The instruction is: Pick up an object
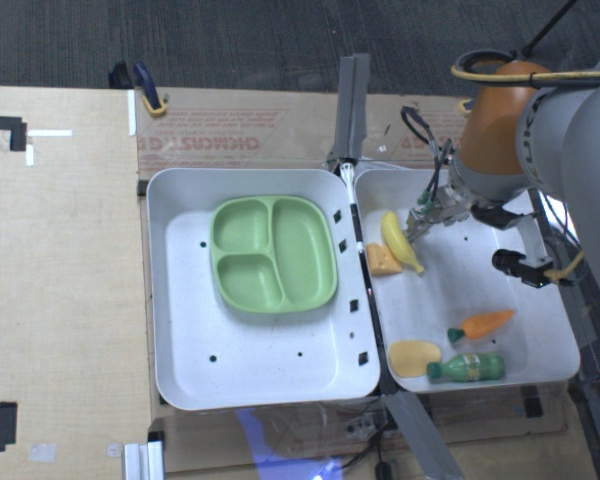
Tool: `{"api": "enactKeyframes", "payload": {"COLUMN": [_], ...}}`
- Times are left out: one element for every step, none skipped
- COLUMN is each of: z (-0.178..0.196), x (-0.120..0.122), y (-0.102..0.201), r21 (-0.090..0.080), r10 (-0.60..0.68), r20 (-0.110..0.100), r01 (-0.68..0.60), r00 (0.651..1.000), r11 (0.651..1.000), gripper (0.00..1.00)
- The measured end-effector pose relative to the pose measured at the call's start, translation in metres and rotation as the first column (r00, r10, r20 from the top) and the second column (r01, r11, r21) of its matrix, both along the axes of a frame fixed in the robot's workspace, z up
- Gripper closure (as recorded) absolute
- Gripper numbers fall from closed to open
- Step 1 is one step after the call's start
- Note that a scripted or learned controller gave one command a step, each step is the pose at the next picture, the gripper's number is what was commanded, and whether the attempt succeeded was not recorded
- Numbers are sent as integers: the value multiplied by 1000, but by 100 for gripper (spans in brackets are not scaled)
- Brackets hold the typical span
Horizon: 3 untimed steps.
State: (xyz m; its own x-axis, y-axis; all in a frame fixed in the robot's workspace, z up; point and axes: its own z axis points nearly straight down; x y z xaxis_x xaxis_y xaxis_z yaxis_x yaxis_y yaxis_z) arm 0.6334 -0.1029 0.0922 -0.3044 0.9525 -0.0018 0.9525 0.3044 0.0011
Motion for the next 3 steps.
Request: {"api": "enactKeyframes", "payload": {"z": [0,0,0], "x": [-41,-41,26], "y": [0,0,1], "r21": [1,1,0], "r10": [53,53,43], "r20": [-2,-2,0], "r01": [-53,-53,-43], "r00": [999,999,999], "r11": [999,999,999], "gripper": [0,0,0]}}
